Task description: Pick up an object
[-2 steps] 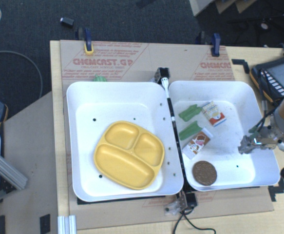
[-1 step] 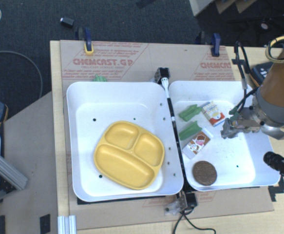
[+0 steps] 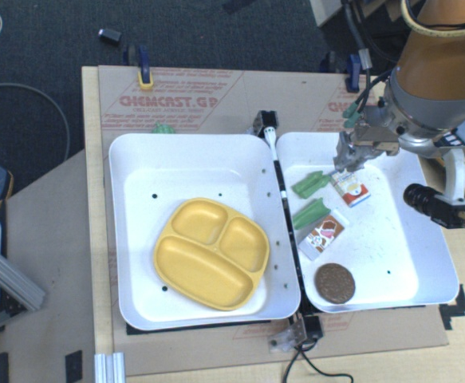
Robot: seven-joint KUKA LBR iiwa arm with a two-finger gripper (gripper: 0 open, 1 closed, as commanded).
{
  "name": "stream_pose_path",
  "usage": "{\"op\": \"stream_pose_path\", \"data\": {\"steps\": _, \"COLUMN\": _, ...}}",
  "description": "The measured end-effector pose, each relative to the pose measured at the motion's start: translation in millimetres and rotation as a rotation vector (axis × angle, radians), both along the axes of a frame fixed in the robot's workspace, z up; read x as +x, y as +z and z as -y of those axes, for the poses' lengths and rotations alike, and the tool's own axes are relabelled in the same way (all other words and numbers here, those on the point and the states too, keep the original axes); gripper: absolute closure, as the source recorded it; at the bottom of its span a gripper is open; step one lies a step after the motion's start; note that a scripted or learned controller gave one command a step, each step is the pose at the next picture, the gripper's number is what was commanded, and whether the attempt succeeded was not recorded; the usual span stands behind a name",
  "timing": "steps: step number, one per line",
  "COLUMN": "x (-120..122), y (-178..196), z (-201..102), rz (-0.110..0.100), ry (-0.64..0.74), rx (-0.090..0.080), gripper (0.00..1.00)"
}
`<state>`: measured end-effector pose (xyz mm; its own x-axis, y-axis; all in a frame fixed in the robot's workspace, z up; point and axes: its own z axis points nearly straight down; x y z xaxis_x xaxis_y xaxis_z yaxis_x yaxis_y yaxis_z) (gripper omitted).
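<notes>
Gripper [image 3: 350, 164] hung low at the right bin's [image 3: 423, 290] far edge, jaws' state impossible to tell, directly over a small red-and-white packet [image 3: 353, 191] lying just nearward of them, its long axis slanting toward the bin's near right corner.

The cardboard sheet [image 3: 216, 94] under the bins bears red lettering reading roughly "CHEMCAST GP", repeated at its right

The tabletop [image 3: 216, 94] is a brown board with red lettering along its far part. Two white bins lie on it side by side, touching: the left bin [image 3: 136, 214] and the right bin [image 3: 423, 254].
</notes>
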<state>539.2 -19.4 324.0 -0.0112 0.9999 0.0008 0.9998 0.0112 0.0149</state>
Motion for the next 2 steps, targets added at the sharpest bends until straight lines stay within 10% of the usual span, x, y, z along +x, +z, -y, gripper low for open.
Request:
{"op": "stream_pose_path", "data": {"steps": 1, "x": 18, "y": -104, "z": 45, "rz": -0.023, "ry": -0.016, "rx": -0.001, "gripper": 1.0}}
{"op": "stream_pose_path", "data": {"steps": 2, "x": 57, "y": 7, "z": -58, "rz": 0.001, "ry": 0.001, "rx": 0.003, "gripper": 1.0}}
